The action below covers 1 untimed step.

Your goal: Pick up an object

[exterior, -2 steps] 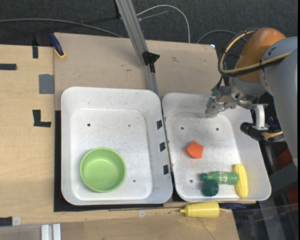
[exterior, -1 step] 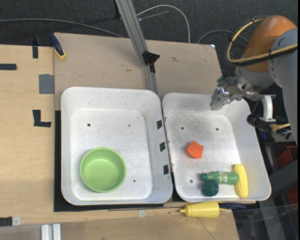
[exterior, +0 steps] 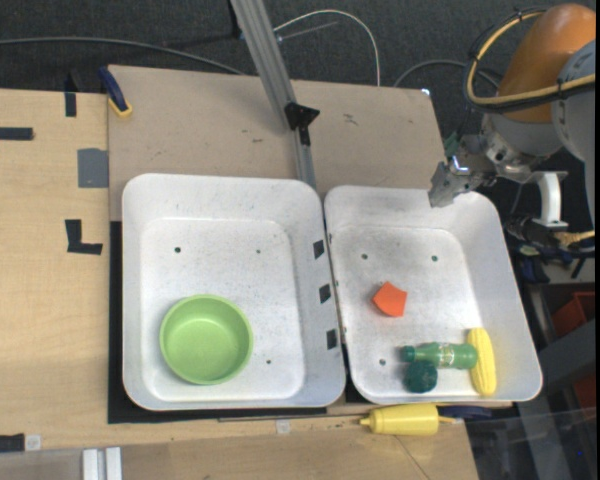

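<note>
A: Log the layout. Where does the arm sit?

B: The hand hangs over the far rim of the right bin, at about 1 o'clock from the bin's middle. From this slant I cannot tell how it is set. Nothing is visibly in it.

A: Candidates for the pick?

B: All in the right bin. An orange block lies alone near the middle. A green bottle lies on its side at 5 o'clock, touching a yellow corn cob against the near wall; a dark green lump sits just below the bottle.

A: Why favour the block?

B: My judgement: it has bare floor all round, so there is room to come down on either side. The bottle, cob and lump crowd each other and the wall.

A: Left bin?

B: A green bowl at 7 o'clock, well apart from the arm. A yellow bottle lies on the counter outside the bins.
</note>
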### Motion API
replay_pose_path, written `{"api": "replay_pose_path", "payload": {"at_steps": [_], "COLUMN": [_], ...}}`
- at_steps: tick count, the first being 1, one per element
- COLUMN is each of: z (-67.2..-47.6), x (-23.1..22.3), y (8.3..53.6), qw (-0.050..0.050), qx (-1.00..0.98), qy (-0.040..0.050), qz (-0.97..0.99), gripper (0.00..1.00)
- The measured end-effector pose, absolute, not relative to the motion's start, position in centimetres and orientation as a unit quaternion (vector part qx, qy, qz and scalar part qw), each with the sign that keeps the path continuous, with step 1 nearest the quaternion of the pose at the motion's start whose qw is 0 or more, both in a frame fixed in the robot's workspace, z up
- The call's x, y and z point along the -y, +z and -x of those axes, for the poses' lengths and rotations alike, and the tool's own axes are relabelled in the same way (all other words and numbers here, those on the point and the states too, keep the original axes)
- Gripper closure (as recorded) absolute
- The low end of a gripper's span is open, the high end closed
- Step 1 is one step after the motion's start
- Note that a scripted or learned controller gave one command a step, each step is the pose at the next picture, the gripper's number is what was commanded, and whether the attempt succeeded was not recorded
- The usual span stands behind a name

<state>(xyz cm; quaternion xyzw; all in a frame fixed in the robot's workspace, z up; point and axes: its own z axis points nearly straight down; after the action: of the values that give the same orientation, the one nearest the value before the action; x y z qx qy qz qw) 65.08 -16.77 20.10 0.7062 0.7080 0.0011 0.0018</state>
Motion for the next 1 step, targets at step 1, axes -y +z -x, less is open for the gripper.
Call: {"api": "replay_pose_path", "payload": {"at_steps": [1], "z": [-64.43], "x": [16.88], "y": [24.74], "qw": [0.002], "qx": [-0.708], "qy": [0.0009], "qz": [-0.707], "gripper": [1.0]}}
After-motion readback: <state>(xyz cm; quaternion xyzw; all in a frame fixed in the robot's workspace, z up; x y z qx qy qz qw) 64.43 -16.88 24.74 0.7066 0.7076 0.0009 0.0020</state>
